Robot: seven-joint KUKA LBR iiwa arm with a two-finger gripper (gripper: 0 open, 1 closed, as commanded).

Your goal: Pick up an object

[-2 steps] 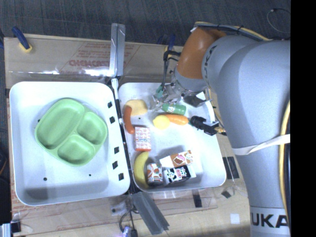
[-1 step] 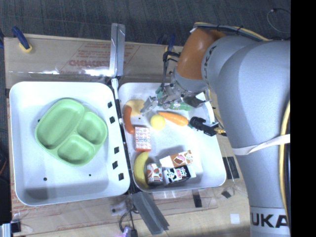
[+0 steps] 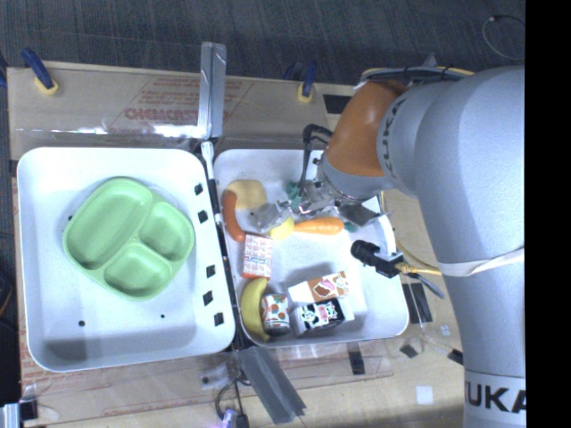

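A: Where do we see the arm [image 3: 446, 176] now?
B: We see it coming in from the right, its grey bulk covering that side, bent down over the right bin [image 3: 384, 324] with the orange band [image 3: 357, 136] above the wrist. The gripper [image 3: 303, 205] sits low at the bin's upper middle, among the objects.
A: Can we say it holds anything?
B: We cannot tell; its tip is lost in the clutter. Just beside it lie the carrot [image 3: 318, 227], a small yellow piece [image 3: 282, 231] and a beige lump [image 3: 247, 191].
A: And elsewhere?
B: A banana [image 3: 251, 308], a small can [image 3: 276, 313] and cartons [image 3: 326, 301] lie near the front; the green divided plate [image 3: 130, 236] rests in the left bin [image 3: 45, 337]
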